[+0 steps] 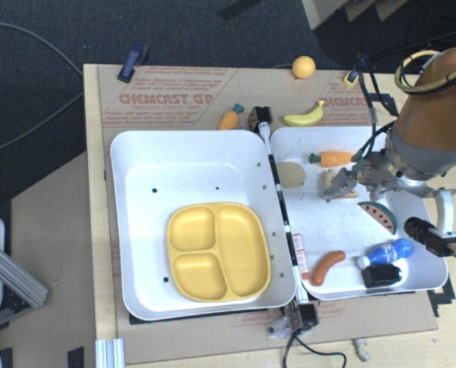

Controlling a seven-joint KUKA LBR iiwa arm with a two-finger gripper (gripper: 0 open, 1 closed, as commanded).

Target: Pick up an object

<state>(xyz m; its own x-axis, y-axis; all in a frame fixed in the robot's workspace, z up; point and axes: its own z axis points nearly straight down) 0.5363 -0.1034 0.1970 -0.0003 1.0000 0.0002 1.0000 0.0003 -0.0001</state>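
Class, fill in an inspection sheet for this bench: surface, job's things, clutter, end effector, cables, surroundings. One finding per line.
Surface: brown bench bearing a left bin and a right bin, side by side.
Job's things: in the right bin, a carrot, sausage, watermelon slice, blue bottle, black block and tan disc.
Clutter: yellow divided plate in the left bin; banana, orange ball and blue clip on the bench.
End effector: end effector low over the right bin, near the carrot; grip unclear.
Cables: black cables by the arm; grey cable on the floor.
Surroundings: dark carpet.
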